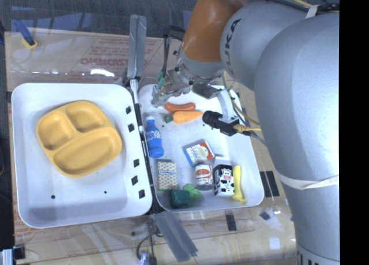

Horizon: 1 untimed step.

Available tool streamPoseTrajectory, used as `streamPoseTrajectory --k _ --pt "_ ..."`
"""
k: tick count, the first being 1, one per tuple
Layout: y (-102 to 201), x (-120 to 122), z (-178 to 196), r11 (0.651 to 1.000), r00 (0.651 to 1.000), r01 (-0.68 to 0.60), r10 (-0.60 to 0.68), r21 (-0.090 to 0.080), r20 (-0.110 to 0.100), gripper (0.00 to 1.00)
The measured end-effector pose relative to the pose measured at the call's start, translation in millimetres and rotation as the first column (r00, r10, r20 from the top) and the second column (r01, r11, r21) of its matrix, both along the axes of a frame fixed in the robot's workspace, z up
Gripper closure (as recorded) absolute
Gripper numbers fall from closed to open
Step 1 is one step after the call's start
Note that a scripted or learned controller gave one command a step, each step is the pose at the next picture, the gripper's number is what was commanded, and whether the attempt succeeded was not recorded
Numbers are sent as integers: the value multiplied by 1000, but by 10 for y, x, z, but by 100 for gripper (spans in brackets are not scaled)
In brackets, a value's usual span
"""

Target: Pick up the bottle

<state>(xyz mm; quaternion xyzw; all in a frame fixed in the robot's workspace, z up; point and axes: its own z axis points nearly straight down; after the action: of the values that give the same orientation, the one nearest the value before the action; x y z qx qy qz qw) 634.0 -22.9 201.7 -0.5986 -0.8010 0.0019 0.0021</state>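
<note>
You are looking down on a worktop (69,56) carrying two white bins side by side. The left bin (34,200) is holding a yellow divided plate (78,137). The right bin (253,165) is holding the bottle (153,137), which is lying on its side against the bin's left wall, white cap pointing toward the far edge, blue label facing up. Just beside it, nearer you, a small checkered packet (166,175) is lying flat, and a green toy (183,196) is sitting at the near rim. A blue and white carton (199,152), a small can (203,176), a black and white cow-print box (223,179) and a banana (237,184) are clustered on the near right. A carrot (187,116) and a sausage (180,107) are lying at the far end. The grey arm (288,85) is reaching in from the right, and its claw (166,88) is hanging over the bin's far left corner, just beyond the sausage and apart from the bottle. You cannot tell how far the claw is open, and nothing is showing in its grip
</note>
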Motion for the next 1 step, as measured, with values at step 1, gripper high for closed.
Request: streamPoseTrajectory --k 1 --pt "-1 0 -1 1000 1000 0 0 0 0 0"
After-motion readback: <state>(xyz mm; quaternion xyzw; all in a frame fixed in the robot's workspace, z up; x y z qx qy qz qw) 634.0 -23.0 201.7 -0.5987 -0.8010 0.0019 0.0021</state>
